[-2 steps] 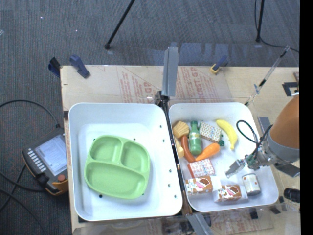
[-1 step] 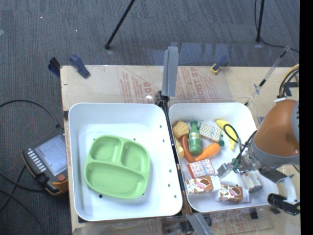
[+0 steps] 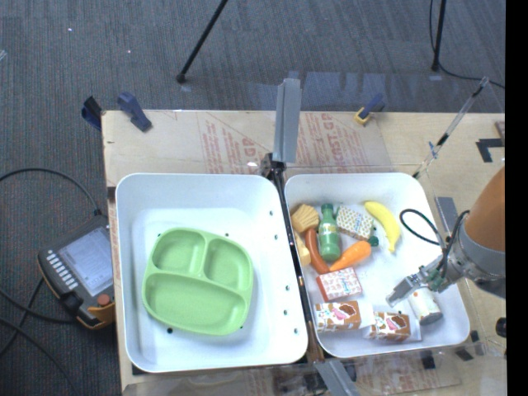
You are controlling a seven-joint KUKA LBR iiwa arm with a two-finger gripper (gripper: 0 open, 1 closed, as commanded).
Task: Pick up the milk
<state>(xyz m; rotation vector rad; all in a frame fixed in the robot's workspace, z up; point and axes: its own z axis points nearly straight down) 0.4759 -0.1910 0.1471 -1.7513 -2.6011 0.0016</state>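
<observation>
Two small brown-and-white cartons lie at the front wall of the right bin, closest to us. We take one of them for the milk but cannot tell which. The left carton lies on its side near the bin's inner front corner, and the right carton lies just beside it, towards the outer corner. Neither is lifted, and both are apart from the gripper.

Reaching in from the right, the grey arm hangs low over the outer part of that bin, above and just behind the right carton. A white can stands just beside the gripper. We cannot tell whether the pincer is apart or together, and we see nothing held in it.

Behind the cartons sits a red-and-white box. Farther back we find a carrot, a green bottle, a patterned pouch, a tan waffle piece and a banana, all crowded together. A black cable loop lies just beside the banana.

Across the divide, the left bin holds a green divided plate, flat and right way up. Both bins rest on a wooden bench. A control pendant lies on the carpet off the bench's left side.
</observation>
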